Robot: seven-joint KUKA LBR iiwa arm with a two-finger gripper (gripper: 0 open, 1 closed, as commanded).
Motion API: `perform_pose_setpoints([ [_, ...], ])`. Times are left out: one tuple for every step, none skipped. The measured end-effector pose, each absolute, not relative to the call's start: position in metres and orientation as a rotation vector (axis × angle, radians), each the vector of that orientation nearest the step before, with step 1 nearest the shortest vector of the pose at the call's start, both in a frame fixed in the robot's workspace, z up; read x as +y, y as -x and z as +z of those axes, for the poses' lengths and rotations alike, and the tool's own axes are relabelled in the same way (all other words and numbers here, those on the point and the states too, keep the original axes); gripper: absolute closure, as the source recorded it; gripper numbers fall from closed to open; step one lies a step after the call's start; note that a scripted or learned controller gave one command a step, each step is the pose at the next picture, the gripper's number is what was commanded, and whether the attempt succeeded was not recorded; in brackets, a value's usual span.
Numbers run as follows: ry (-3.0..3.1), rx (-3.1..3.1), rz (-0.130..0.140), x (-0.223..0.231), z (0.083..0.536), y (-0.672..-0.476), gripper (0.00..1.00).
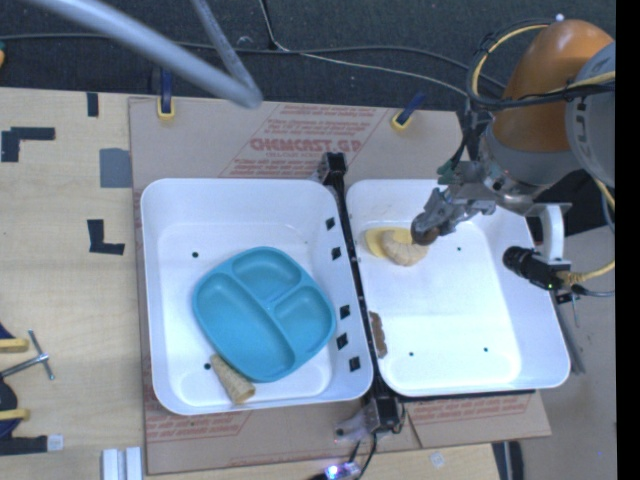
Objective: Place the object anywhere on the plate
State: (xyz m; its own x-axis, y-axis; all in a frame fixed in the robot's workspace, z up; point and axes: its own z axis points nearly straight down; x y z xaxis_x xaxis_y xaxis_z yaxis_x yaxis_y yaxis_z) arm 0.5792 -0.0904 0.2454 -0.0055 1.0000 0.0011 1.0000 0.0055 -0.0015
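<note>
- The object (402,249) is a small yellow and tan lump lying on the floor of the right bin (500,358), right at the tip of the tool (426,231), just to the tool's left and slightly nearer the camera.
- It looks light, and its rounded, uneven outline suggests a toy food piece, possibly soft or squashy; that is a guess from its shape.
- A rounded surface like this may slip out of a pinch, so the thickest middle part, across its short width, looks like the best place to take hold.
- The tool is down at the object's right edge, apparently touching it; I cannot tell whether it is released or clenched, and no grasp is visible.
- Apart from the object, the right bin shows only a small brown scrap (377,330) at its wall, below and left of the tool.
- The left bin (160,208), well to the tool's left across the divider, holds the blue plate (262,311), three compartments with nothing on them.
- A tan cork-like piece (231,379) lies just beside the plate's near edge, in that same bin.
- Both bins rest on the table (60,298).
</note>
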Motion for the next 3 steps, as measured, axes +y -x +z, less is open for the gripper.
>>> perform_pose_setpoints([
  [2.218,-2.224,0.002,-0.039,0.246,-0.583,1.00],
  [2.216,-2.224,0.004,0.007,0.242,-0.567,1.00],
  [2.215,-2.226,0.002,0.050,0.241,-0.564,1.00],
])
